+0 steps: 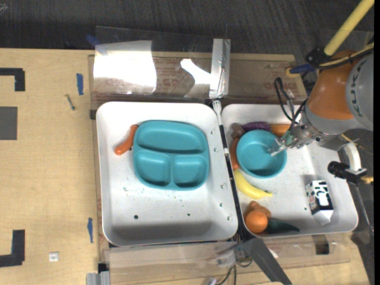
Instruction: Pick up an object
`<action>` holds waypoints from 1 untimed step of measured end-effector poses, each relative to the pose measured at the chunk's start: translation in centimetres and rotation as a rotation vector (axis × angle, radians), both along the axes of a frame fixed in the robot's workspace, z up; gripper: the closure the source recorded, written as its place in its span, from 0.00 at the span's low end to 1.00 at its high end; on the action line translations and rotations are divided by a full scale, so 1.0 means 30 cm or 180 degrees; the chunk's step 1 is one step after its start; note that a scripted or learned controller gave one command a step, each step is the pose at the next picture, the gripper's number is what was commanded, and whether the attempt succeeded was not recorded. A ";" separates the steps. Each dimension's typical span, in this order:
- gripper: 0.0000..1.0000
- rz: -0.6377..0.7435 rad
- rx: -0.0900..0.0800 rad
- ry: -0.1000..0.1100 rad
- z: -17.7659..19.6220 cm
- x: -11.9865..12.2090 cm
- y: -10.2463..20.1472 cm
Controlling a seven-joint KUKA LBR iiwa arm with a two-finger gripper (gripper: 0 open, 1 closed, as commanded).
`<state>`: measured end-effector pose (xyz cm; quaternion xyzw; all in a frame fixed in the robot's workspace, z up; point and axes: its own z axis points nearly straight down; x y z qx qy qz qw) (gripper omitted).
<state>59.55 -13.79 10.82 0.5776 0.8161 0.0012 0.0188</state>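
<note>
Two white bins are seen side by side on the bench. The left bin (113, 177) holds a teal divided plate (171, 154), with an orange carrot-like piece (124, 142) lying against the plate's left rim.

The right bin (338, 218) holds a teal bowl (260, 153) near its far left corner. A purple item (256, 126) and an orange item (279, 129) are partly hidden just behind the bowl. A yellow banana (252, 186) lies just in front of the bowl, touching or nearly touching its rim. An orange fruit (256, 219) sits at the near edge, with a dark green item (284, 225) just beside it. A small black-and-white box (319, 197) lies well apart, toward the right wall.

The arm (338, 100) is seen reaching in from the right, orange band visible above the wrist. The gripper (279, 148) is positioned over the right rim of the bowl, its tip inside the bowl's outline. Finger spacing can't be resolved at this scale; nothing is visibly held between them. Closest object to the gripper: the bowl, directly below it. Banana and orange fruit lie nearer the camera than the gripper; the box is to its right.
</note>
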 end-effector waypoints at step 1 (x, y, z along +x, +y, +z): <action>1.00 -0.0112 0.0024 0.0009 0.294 0.095 0.234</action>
